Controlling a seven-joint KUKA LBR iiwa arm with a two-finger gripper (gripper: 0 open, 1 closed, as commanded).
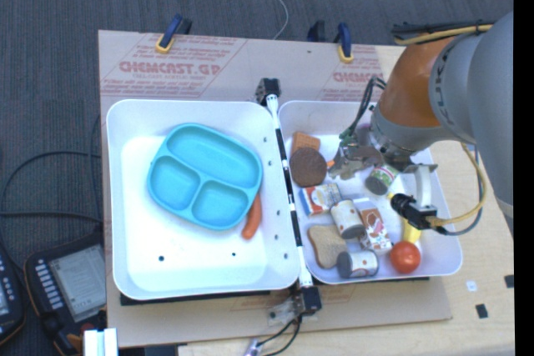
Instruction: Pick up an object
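The right bin [446, 263] holds a heap of toy food: a brown round cookie [309, 167], an orange wedge [305, 142], a red tomato [405, 257], a bread slice [324, 243], small cans [346, 218] and a green-topped jar [382, 178]. My gripper [354, 159] reaches down into this bin from the right, just right of the cookie and over the middle of the heap. The arm's wrist hides part of the bin's back.
The left bin [133, 263] holds a blue three-part tray [205, 176] and an orange carrot [252, 218] at its right side. A black clamp [268, 88] sits where the bins meet. Blue clamps [171, 31] hold the board's far edge.
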